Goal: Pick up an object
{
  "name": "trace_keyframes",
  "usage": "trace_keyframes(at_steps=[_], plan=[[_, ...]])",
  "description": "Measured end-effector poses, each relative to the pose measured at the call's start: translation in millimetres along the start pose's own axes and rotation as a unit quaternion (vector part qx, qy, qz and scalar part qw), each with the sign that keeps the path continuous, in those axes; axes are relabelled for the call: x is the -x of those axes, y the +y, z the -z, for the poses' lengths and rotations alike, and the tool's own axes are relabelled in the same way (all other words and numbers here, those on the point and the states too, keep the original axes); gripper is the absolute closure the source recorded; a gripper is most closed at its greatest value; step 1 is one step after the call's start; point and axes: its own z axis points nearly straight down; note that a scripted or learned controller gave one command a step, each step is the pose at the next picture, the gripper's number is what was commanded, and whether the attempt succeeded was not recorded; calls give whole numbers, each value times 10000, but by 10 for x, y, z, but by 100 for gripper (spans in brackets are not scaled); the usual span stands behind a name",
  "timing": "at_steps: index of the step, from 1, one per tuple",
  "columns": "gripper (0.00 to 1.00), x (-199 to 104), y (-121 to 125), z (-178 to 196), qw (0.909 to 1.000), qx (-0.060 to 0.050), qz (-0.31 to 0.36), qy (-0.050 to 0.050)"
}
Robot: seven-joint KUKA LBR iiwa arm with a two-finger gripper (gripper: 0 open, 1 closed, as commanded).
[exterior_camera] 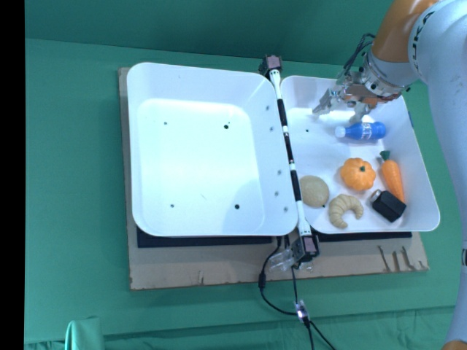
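Metal claw [340,106] spread above glossy blue bottle [361,131]

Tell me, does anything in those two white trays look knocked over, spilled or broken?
Nothing looks spilled or broken. The blue bottle lies on its side in the right bin, just under the gripper. The pumpkin, carrot, croissant, round bun and black block sit loosely scattered nearby.
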Motion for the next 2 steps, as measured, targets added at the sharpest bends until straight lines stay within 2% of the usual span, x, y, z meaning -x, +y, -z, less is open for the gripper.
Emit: trace_keyframes(at_steps=[1,2], plan=[[100,21,26,150,10000,56,-11,-27],[100,56,21,616,10000,11,3,-1]])
